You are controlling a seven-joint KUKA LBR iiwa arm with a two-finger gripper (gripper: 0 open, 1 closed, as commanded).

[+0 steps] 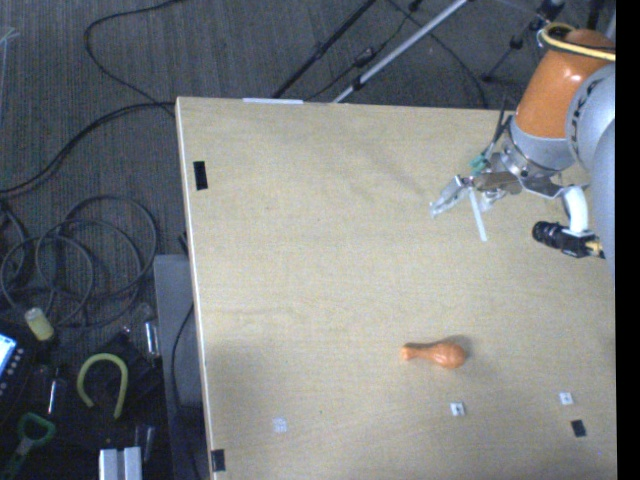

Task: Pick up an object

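A small orange object, pear-shaped with a thin neck pointing left, lies on the tan bench top toward the lower right. My gripper hangs over the bench at the upper right, well above and slightly right of the orange object in the view. Its two thin pale fingers are spread apart, open, with nothing between them. The grey arm with its orange band comes in from the right edge.
Small black and white markers sit near the bench's lower right, and a black tag near its left edge. Cables, a green hook and tripod legs lie on the carpet beyond the bench.
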